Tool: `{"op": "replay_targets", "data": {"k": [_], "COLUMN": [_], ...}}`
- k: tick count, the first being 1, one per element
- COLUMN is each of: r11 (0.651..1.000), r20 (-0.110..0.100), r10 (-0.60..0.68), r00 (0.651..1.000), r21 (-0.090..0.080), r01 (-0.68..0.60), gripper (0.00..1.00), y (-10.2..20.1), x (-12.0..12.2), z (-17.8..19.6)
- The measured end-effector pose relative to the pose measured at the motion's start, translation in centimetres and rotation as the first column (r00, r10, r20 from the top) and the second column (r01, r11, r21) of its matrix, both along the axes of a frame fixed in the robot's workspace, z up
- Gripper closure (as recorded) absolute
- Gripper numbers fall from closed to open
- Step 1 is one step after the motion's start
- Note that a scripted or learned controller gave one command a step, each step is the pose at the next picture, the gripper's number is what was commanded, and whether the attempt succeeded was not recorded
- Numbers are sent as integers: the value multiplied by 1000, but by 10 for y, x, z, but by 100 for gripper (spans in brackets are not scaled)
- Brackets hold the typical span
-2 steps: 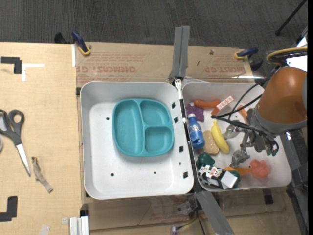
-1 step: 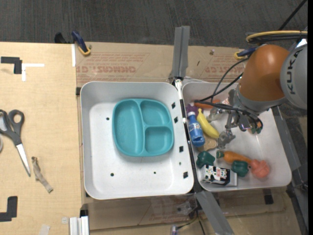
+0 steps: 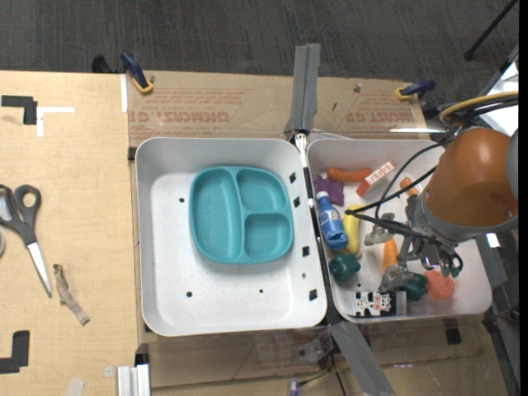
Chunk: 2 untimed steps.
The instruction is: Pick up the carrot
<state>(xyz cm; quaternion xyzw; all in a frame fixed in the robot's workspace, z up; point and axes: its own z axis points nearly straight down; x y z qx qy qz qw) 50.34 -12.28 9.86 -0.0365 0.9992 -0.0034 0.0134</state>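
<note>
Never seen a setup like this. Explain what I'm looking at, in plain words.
One camera looks down at a slant on a bench. The grey and orange shape on the right is a robot arm; its gripper hangs low over the right bin. That bin holds small toys: an orange carrot near the back, a blue bottle, a yellow piece, a dark green piece and a pink one. The left bin holds a teal divided plate. Scissors lie on the bench at far left. I cannot tell whether anything is held.
</note>
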Motion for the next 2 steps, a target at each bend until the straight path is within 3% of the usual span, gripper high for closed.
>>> {"op": "replay_targets", "data": {"k": [1,2], "r11": [996,999], "r20": [-18,-11], "r10": [93,-49], "r00": [995,999], "r21": [4,3], "r01": [-93,49], "gripper": [0,0], "y": [-2,-5], "x": [12,5], "z": [-5,-3]}}
